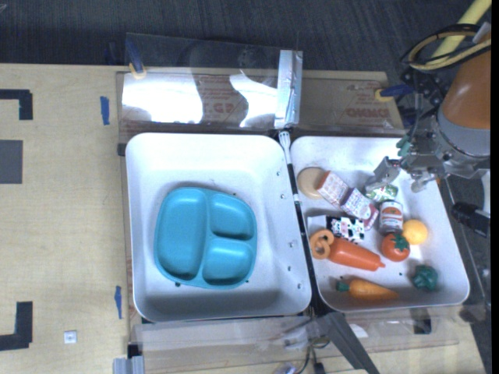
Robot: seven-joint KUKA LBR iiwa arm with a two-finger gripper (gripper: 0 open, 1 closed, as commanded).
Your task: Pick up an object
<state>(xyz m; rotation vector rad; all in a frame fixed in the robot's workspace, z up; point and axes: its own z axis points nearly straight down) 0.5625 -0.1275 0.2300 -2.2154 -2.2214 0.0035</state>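
A: Camera view: two-finger gripper [387, 176] hangs over the right white bin [456, 244], near its back edge. Can't tell the jaw state, nor anything in them.

B: Nearest pick?

A: Small red-labelled white bottle [391, 213], just toward the front edge from the gripper, long axis roughly back-to-front. Round yellow lemon [415, 231] and red tomato [394, 246] sit right beside it.

B: Room?

A: Tight. Flat white floor, toys crowded. Left white bin [140, 209] carries a blue divided plastic tray [204, 236], well apart.
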